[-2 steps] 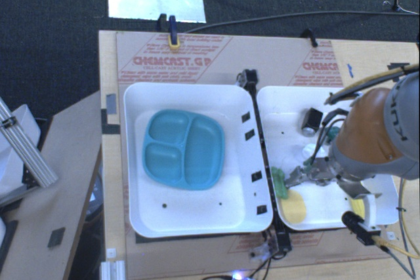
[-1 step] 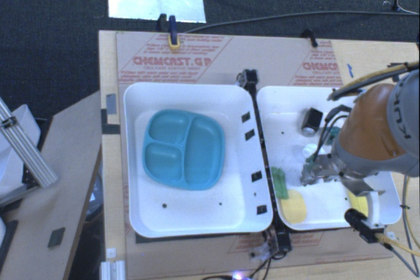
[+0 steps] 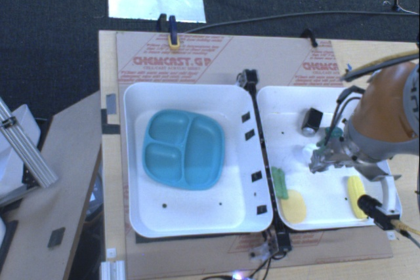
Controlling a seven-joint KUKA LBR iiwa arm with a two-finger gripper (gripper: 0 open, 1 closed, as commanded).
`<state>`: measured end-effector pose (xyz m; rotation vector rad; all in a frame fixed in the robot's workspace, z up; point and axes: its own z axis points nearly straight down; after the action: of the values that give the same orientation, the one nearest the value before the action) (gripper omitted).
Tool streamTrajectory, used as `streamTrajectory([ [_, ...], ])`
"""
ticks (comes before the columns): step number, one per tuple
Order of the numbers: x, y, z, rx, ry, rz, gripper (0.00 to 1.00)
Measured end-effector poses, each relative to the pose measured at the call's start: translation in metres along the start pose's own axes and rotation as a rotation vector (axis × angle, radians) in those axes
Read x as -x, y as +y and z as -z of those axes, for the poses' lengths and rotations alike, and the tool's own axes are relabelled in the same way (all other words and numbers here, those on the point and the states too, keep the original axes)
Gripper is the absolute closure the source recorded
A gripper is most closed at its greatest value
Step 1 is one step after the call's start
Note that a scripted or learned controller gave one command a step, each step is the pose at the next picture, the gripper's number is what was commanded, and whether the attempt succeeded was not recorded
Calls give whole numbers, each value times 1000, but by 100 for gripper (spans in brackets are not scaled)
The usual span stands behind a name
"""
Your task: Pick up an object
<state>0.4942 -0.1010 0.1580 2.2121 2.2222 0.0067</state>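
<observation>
With the jaws (image 3: 319, 162) low in the right white bin (image 3: 289, 108), spread I cannot tell, I risk closing between the yellow banana-shaped toy (image 3: 355, 195) and small black block (image 3: 311, 120), gripping neither.

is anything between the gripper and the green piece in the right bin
Nothing visible. The gripper hangs over the right bin, and the green piece lies down-left of it by the bin's left wall, with bare white floor between. The yellow disc sits beside the green piece, not in the path.
</observation>
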Motion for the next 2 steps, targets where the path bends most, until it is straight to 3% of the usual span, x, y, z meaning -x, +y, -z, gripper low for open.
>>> streamTrajectory([
  [2, -7, 4, 100, 1, 0, 1, 100],
])
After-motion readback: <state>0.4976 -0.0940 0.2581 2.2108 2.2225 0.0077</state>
